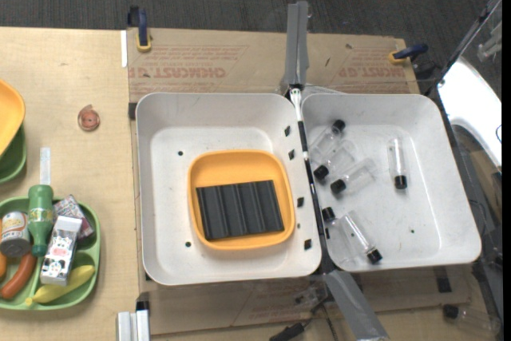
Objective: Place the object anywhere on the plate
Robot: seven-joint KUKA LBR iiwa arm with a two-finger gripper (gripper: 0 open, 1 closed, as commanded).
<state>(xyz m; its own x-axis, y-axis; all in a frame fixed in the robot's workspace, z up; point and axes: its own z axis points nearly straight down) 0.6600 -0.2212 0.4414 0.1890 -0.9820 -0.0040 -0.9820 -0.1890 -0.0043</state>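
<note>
orange plate (239, 165) in left bin (160, 196), clear vials (397, 162), perhaps five, right bin (447, 196)

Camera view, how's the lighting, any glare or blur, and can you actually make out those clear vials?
Camera view: even, soft light, faint shadows inside the bin walls; the right bin looks bright but not blown out; the clear vials nearly vanish against the white, their black caps marking them; the orange plate and its dark ribbed insert are sharp; no motion blur.

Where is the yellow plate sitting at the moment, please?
The yellow plate sits in the middle of the left white bin, with a dark ribbed block lying on it; the right bin beside it holds clear vials.
</note>
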